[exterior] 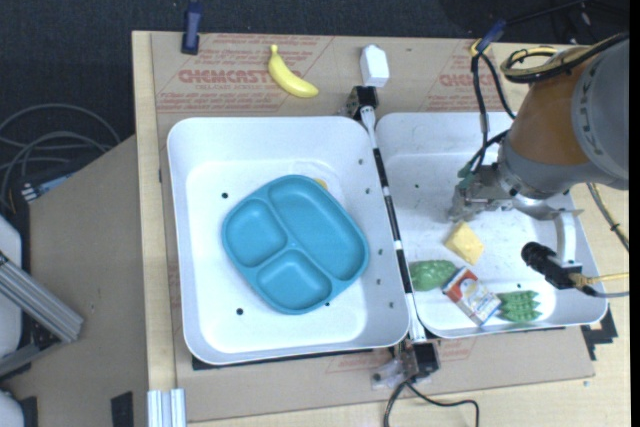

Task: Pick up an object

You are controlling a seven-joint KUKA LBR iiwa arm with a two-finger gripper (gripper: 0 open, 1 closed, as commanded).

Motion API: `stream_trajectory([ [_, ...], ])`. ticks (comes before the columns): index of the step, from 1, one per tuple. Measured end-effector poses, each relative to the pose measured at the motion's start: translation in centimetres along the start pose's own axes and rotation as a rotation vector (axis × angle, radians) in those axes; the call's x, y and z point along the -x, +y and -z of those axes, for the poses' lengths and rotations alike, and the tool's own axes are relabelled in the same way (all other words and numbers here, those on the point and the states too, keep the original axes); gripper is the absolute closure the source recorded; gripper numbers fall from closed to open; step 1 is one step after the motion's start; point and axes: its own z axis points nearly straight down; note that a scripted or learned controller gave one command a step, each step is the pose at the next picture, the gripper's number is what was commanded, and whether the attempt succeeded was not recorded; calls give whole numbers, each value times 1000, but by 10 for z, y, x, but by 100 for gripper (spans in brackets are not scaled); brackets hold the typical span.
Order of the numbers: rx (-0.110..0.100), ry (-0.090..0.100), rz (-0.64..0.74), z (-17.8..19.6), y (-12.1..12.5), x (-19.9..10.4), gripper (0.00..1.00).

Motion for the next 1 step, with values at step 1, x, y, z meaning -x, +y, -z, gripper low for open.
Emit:
stream_trajectory([
  [1,0,0,0,0,0,0,0],
])
